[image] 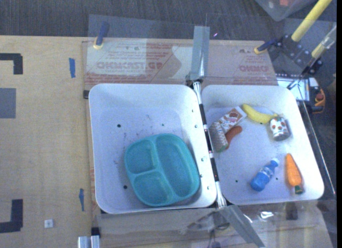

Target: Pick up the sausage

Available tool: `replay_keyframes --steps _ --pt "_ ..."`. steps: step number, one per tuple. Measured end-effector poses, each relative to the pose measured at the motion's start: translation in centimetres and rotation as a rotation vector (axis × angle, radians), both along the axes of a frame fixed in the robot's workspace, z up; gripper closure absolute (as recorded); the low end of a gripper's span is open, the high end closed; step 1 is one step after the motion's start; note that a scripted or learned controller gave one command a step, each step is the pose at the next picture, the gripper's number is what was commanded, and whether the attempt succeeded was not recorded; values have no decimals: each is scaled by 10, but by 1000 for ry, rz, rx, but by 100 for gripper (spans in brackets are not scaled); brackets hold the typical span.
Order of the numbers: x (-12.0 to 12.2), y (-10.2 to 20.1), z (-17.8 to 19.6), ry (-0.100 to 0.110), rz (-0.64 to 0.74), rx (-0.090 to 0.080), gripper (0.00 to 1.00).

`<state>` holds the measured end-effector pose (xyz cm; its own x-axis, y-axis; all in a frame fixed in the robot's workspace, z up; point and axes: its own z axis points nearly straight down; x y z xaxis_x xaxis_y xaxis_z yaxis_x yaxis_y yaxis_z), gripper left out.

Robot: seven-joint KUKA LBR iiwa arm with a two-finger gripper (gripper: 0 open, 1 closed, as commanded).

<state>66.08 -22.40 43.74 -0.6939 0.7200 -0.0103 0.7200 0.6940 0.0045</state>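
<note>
Gripper state is something you cannot tell, and your pick looks not yet started: the sausage lies untouched in the right bin, near its left wall, against a grey packet, below a banana.

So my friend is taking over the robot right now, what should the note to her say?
Arm: not over either bin.
Sausage: lies in the right bin, near its left wall, touching a grey ridged item and just below a small packet.
Also there: banana, can, blue bottle, carrot.
Left bin: teal divided tray.
Done: nothing.
Left: reach, grasp, lift the sausage.
</note>
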Motion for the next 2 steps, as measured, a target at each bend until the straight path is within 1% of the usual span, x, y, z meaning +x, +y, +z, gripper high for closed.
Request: replay_keyframes --steps 1,2 --pt "1 -1 0 0 -131 1 100" --pt "6 -1 0 0 -275 3 100"
